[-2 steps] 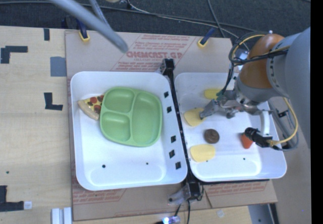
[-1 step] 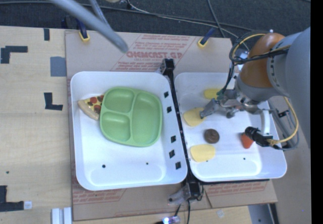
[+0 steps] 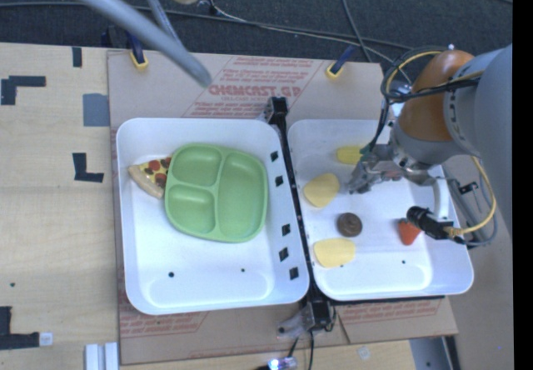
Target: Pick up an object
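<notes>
Since the arm comes in from the right, everything below is placed relative to the divider [image 3: 287, 193] between the two white bins.

Gripper: gripper [image 3: 364, 177] hangs low in the right bin [image 3: 441, 277], right of the divider, just right of the nearest yellow piece; whether it is spread or pressed together cannot be told, the wrist hides it.
Held item: nothing visible in the pincer, so treated as no grasp.
Likely target: pale yellow piece [image 3: 321, 190] just right of the divider, nearest to the gripper; judged the pick candidate.
Other candidates: second yellow piece [image 3: 334, 252] lower down near the divider; brown round item [image 3: 349, 224] between them, a bit further right; small yellow piece [image 3: 349, 155] by the wrist; red piece [image 3: 408, 232] far right, partly under cabling.
Left bin [image 3: 133, 277]: green sectioned plate [image 3: 216, 192] left of the divider, overlapping a pizza slice [image 3: 151, 174] at its far edge; out of the arm's current reach line.
Risk: flat, smooth-looking pieces lying loose, may slide rather than lift.
</notes>
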Controlling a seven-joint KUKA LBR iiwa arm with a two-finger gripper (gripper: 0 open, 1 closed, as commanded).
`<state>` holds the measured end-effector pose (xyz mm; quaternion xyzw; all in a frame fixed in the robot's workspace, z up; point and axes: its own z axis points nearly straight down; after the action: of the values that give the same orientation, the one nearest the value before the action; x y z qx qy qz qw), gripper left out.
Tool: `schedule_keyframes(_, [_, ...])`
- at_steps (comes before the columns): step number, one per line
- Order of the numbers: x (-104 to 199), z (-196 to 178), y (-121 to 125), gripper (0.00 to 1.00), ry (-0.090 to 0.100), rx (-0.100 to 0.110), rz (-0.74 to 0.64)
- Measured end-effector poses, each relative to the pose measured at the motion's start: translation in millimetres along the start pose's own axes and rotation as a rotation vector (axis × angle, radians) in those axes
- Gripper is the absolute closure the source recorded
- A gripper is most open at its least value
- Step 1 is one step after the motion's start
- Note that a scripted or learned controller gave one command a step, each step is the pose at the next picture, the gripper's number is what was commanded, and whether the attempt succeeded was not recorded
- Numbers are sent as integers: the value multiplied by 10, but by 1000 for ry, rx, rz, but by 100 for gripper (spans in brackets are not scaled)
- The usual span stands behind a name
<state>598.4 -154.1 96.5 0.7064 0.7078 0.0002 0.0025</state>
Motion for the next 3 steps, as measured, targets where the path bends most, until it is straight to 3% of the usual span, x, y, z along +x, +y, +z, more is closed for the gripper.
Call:
schedule_keyframes(1, [-38, -432, 30, 100, 3, 1, 1])
schedule_keyframes(3, [48, -1681, 57, 100, 2, -1, 0])
